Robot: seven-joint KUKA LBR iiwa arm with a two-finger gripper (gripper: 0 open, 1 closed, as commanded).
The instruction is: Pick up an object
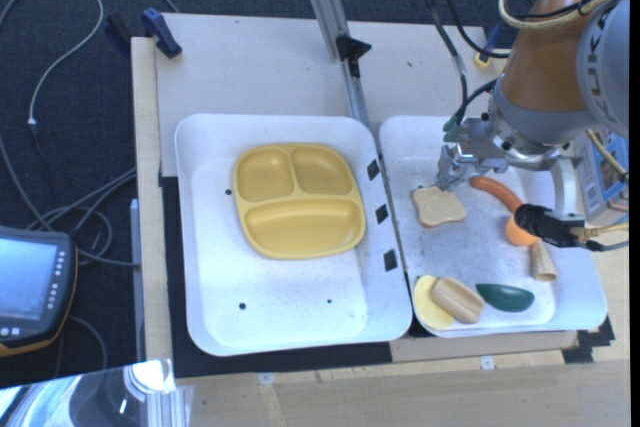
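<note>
Several toy foods lie in the right bin. A slice of bread sits flat near its left wall, directly under the gripper, whose fingers reach down to the slice's upper edge; whether they are spread or closed I cannot tell. Right of the bread lie an orange carrot and an orange piece. At the near edge rest a bread roll on a yellow disc and a dark green piece. The left bin holds a yellow divided plate.
</note>
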